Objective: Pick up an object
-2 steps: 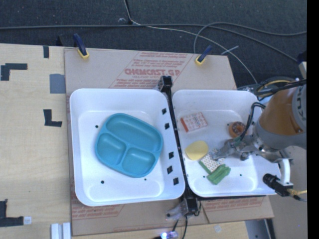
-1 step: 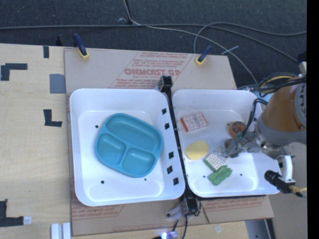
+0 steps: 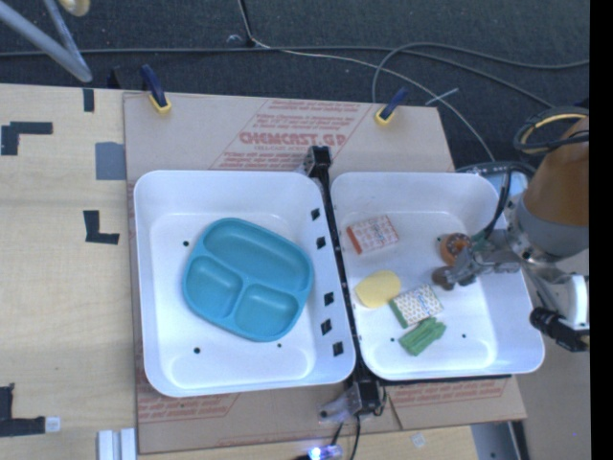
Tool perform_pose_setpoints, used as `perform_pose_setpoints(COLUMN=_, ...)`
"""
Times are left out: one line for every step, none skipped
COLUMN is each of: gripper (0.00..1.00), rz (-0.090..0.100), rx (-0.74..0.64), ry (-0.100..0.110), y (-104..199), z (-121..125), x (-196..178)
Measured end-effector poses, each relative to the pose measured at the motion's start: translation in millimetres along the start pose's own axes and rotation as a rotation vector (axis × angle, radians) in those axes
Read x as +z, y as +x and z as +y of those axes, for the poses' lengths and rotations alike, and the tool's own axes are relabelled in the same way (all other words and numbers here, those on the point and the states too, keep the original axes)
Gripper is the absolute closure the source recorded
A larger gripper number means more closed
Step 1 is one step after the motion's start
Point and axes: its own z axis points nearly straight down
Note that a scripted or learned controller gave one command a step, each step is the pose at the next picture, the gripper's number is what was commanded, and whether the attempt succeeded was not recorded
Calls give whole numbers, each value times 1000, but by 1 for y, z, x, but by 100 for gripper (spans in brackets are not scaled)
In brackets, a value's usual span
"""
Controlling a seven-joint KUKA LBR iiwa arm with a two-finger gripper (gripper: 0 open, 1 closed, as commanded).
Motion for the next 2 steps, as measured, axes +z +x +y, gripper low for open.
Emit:
perform_pose_setpoints(gripper=100, rz=0, rx=1, ry=1, y=-3, z=-2, x=-43)
perform_pose_setpoints(gripper=100, rz=0, rx=-1, ry=-1, y=1, z=3, x=-105)
